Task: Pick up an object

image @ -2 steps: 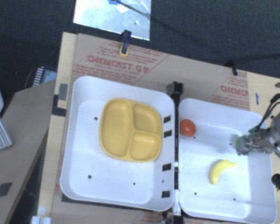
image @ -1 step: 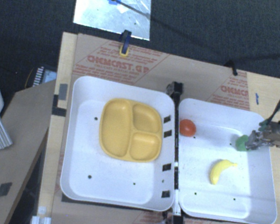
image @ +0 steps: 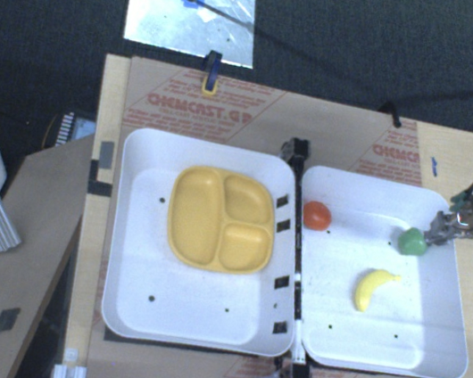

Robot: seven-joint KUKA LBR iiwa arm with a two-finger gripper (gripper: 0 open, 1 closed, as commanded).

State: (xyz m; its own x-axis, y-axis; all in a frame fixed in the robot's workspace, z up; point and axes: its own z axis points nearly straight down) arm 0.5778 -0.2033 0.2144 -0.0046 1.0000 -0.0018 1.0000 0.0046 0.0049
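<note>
In the camera view, two shallow white bins sat side by side on the bench. The left bin (image: 122, 299) held a yellow divided plate (image: 220, 220) near its middle. The right bin (image: 424, 357) carried three small things: an orange-red ball (image: 316, 214) close to its far left corner, a yellow banana (image: 373, 287) near the centre, and a green object (image: 411, 242) by the right wall toward the far side. The arm came in from the right edge of the scene, and its gripper (image: 439, 230) hung over the right rim of that bin, just beside the green object and seemingly touching its far right side. Whether the tool was spread or closed could not be made out at this size, and nothing showed clearly that it had a grasp on anything. The green object looked the likeliest target, lying just left of and slightly nearer than the tool tip, so only a short shift leftward and down would seem needed to straddle it. The banana lay well apart, nearer and to the left, its long axis running from near left to far right; the ball lay farthest left. The wall beside the green object could crowd the approach.
</note>
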